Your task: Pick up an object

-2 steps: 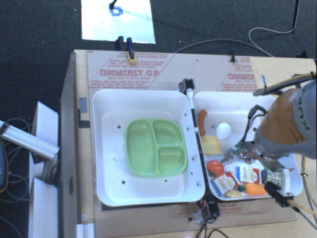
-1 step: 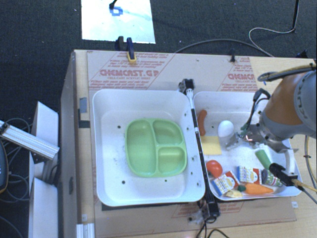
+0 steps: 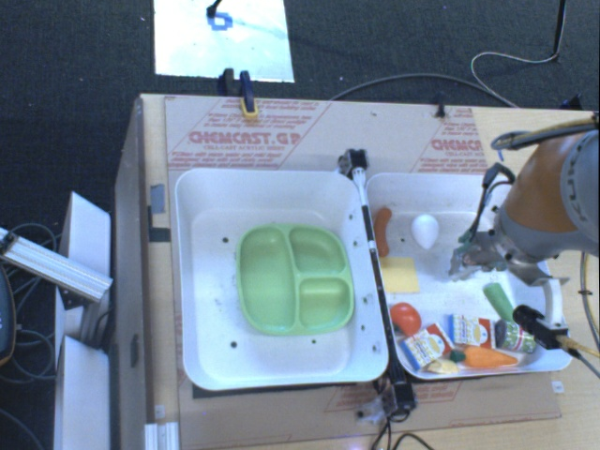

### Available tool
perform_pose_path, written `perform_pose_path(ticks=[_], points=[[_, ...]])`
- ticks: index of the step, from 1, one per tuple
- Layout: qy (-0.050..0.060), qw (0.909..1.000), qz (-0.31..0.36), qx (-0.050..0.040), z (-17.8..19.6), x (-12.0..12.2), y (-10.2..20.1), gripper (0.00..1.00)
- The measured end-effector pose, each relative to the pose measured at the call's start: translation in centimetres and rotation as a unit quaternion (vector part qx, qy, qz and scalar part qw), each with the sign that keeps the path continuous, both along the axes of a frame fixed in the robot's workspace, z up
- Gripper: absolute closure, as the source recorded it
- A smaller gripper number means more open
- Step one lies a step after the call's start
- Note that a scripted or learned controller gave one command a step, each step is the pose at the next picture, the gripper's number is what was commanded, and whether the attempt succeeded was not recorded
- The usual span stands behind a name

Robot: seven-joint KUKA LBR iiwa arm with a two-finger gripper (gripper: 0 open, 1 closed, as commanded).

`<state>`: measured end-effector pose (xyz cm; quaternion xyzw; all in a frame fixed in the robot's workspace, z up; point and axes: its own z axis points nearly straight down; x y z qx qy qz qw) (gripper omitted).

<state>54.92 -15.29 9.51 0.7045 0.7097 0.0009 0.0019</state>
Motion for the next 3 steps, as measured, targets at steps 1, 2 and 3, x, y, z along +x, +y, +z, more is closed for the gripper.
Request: perform_pose_path(ticks=[1,2,3], points=[[0.000,1.0000,-0.001,0.0006,9.4,4.5,4.3,1.00],[0.001,1.0000,-0.002,0.0004,9.3,4.5,4.3,0.00],[0.001,1.0000,-0.002,0.0007,-1.1,2.6,6.9,0.00]])
